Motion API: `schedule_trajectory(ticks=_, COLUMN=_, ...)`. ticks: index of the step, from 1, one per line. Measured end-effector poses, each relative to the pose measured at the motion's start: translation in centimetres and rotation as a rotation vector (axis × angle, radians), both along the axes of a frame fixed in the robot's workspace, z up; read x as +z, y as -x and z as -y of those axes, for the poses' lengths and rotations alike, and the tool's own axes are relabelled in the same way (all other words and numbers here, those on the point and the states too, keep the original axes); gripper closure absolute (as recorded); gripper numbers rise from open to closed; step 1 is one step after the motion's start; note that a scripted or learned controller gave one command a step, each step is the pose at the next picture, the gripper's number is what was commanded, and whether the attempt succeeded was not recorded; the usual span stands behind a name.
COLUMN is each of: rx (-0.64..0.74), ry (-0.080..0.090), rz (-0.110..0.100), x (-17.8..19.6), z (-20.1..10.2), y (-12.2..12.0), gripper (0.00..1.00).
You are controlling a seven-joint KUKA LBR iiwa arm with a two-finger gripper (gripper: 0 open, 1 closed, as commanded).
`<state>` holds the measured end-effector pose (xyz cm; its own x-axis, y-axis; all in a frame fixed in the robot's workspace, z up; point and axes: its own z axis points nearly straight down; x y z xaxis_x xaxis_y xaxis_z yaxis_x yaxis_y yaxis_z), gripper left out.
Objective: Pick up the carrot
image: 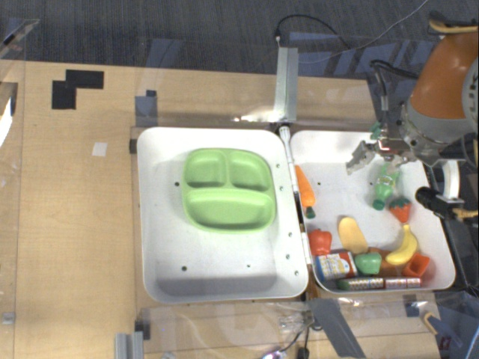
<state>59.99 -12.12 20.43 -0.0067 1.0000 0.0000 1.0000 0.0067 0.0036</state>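
My end effector (378, 154) hangs spread and empty, far right; I'd swing left and straddle the carrot (304, 189) across its width.

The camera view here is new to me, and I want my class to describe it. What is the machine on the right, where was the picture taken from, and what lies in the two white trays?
The picture comes from one fixed camera above the bench, looking down at a slant. The grey and orange shape at the right is a robot arm; its claw hangs over the right bin, above a green bottle. Nothing can be seen between its fingers. The left bin holds a green divided plate. The right bin holds toy food: the carrot lying along its left wall, a yellow lemon, a banana, a strawberry, a red pepper and a small carton. The carrot lies untouched, well apart from the claw.
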Motion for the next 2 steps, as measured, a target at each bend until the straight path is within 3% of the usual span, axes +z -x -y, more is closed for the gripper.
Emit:
schedule_trajectory(ticks=1, rx=0.249, ry=0.002, rz=0.003, x=8.6, z=-3.2, y=1.2, gripper=0.0)
schedule_trajectory(ticks=2, rx=0.193, ry=0.0, rz=-0.001, x=-1.5, z=-6.6, y=5.9, gripper=0.0)
